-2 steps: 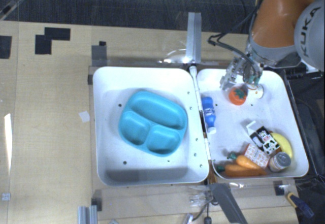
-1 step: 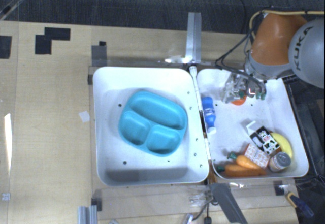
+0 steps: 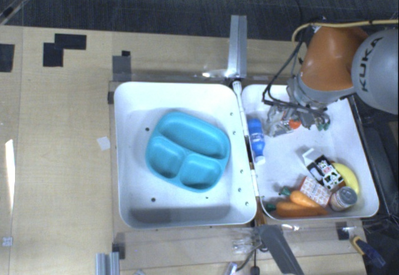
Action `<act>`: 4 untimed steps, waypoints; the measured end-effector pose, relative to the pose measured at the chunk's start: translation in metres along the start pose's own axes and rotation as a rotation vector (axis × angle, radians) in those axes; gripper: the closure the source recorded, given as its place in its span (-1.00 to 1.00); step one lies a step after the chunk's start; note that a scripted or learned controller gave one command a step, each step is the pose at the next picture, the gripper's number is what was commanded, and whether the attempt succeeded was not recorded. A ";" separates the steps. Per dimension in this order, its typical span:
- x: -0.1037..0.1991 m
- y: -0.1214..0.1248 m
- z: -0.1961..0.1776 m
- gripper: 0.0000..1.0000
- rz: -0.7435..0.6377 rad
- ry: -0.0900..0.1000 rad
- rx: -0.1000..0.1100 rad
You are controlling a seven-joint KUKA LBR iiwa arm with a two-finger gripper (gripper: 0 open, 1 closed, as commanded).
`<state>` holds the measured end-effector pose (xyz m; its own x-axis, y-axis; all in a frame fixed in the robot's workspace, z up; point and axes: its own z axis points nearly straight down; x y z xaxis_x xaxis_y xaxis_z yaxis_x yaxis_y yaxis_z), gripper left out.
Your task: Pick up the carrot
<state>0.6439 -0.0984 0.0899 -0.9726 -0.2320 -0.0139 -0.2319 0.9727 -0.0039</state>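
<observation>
In the right bin, near its far side, the claw hangs low beneath the orange-banded wrist; whether it is spread or pressed together cannot be told from this angle. The carrot lies along the near edge of the same bin, well apart from the claw, crowded by a banana, a small can and a printed packet. Nothing appears grasped, so the pickup seems not yet begun: reaching, gripping and lifting remain. A blue tray sits in the left bin.
</observation>
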 end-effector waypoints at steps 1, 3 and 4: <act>-0.004 0.001 -0.014 1.00 0.002 -0.012 0.001; -0.036 0.073 -0.098 1.00 0.190 0.001 -0.002; 0.047 0.111 -0.098 1.00 0.091 0.005 -0.003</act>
<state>0.5716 -0.0016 0.1869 -0.9897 -0.1429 -0.0096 -0.1429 0.9897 0.0000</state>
